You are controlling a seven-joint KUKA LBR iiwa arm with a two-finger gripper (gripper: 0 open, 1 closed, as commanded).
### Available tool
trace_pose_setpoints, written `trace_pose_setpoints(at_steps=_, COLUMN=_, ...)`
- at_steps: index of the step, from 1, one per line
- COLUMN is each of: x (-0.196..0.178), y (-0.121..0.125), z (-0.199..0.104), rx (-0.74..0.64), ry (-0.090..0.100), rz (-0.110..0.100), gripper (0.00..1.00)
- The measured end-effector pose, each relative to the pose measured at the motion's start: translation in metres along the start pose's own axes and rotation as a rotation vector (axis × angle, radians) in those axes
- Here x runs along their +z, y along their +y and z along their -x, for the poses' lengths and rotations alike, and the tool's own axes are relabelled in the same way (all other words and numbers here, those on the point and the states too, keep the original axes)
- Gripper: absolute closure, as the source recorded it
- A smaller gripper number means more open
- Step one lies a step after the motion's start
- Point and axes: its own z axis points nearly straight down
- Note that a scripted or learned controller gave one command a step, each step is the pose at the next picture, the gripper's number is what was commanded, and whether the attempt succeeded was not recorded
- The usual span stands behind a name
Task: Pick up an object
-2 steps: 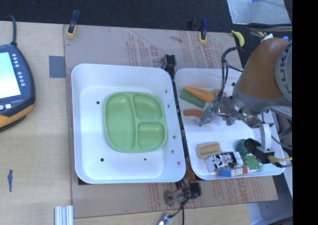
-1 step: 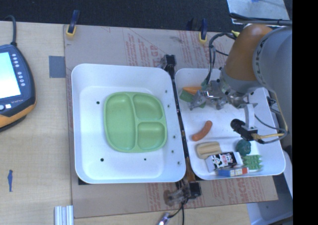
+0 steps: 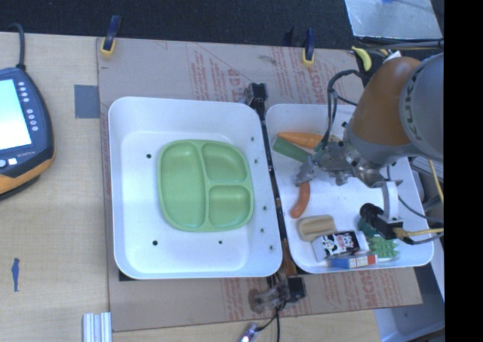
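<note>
Control pad (image 3: pixel 19 129): lies at the far left of the bench, well apart from both bins.
Left bin (image 3: pixel 128 129): holds a green divided plate (image 3: pixel 205 184), lying flat near the middle; nothing else shows in it.
Right bin (image 3: pixel 290 254): holds all the loose things the arm could pick from.
Carrot (image 3: pixel 300 139): orange, lying near the bin's upper left corner, with a green strip just below it.
Sausage (image 3: pixel 302 198): small and reddish, lying on the bin floor just below the tool's tip.
Tan block (image 3: pixel 316 226): rests below the sausage, near the bin's front.
Small carton (image 3: pixel 341 244): black and white, at the front wall, with other small coloured bits beside it.
Gripper (image 3: pixel 311 171): low in the right bin, pointing left between the carrot and the sausage; how far its tip is spread cannot be told, and no object is seen caught in it.
Arm (image 3: pixel 392 118): reaches in from the right, its orange band over the bin's right half.
Step in hand: likely the reach down toward a pick, with the sausage or carrot nearest.
Next move: it calls for settling over one object, closing on it, then lifting clear.
</note>
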Motion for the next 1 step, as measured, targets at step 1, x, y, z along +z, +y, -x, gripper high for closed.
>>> trace_pose_setpoints(at_steps=1, x=-0.0101, y=-0.0001, z=0.0011, rx=-0.003, ry=-0.001, rz=-0.003, gripper=1.00)
